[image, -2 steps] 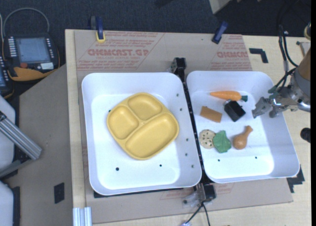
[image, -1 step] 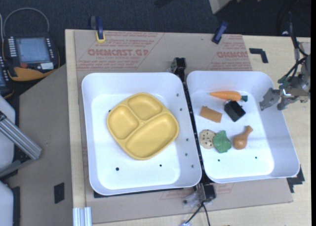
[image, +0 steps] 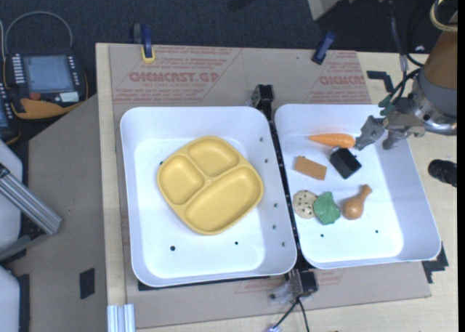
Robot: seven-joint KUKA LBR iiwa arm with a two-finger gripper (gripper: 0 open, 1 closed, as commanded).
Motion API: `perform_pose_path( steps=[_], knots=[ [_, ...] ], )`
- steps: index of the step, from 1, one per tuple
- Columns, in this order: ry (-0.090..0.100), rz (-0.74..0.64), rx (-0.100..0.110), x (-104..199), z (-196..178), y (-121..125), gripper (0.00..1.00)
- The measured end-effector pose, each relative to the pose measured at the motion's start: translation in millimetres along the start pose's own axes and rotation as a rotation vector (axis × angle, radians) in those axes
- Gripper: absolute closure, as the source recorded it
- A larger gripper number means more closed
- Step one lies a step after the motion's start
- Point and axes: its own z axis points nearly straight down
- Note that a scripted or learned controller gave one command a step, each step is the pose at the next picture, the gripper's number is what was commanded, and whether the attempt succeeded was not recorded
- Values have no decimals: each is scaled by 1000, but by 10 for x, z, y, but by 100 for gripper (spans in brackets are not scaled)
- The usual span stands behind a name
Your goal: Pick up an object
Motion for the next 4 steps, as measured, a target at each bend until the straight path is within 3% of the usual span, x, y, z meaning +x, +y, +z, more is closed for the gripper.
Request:
perform_pose_path(
  steps=[3, 4],
  knots=[
    [3, -1, 1, 1574, 113, 570, 100],
    [3, -1, 2, 2170, 105, 585, 100]
  ],
)
